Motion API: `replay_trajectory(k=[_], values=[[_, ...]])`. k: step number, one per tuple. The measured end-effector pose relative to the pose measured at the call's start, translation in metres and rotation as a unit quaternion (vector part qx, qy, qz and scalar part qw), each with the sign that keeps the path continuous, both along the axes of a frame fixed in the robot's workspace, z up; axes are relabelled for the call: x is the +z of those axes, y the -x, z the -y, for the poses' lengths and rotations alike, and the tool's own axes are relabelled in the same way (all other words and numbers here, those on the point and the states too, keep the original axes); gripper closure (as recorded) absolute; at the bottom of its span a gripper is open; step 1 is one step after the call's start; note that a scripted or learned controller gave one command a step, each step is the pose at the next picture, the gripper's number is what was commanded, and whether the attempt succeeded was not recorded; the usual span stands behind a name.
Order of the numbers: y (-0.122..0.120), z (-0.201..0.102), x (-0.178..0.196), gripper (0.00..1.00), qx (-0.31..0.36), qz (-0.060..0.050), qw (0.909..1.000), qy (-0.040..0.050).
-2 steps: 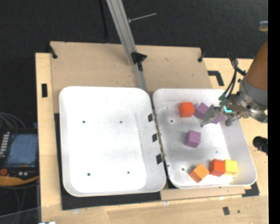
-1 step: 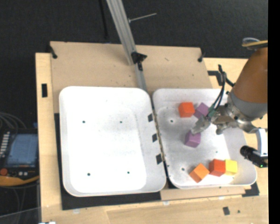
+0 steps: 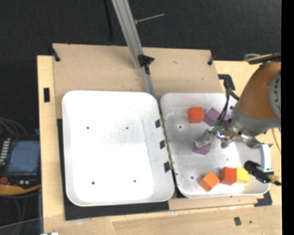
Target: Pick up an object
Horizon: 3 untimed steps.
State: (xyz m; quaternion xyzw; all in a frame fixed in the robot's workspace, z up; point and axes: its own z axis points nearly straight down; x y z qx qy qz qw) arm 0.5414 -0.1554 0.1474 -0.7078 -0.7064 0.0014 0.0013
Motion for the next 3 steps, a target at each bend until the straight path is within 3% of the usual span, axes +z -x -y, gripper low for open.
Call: replay_trajectory(k=[1,2,3], values=[[-0.001,0.001,-0.05,0.0,0.0,0.003,1.0,0.0009],[-0.002,0.003,-0.038,1.0,-0.005,0.005,1.0,0.0013],[0.002,0.011,0.022,1.0,-0.002,0.005,1.0,0.0014]])
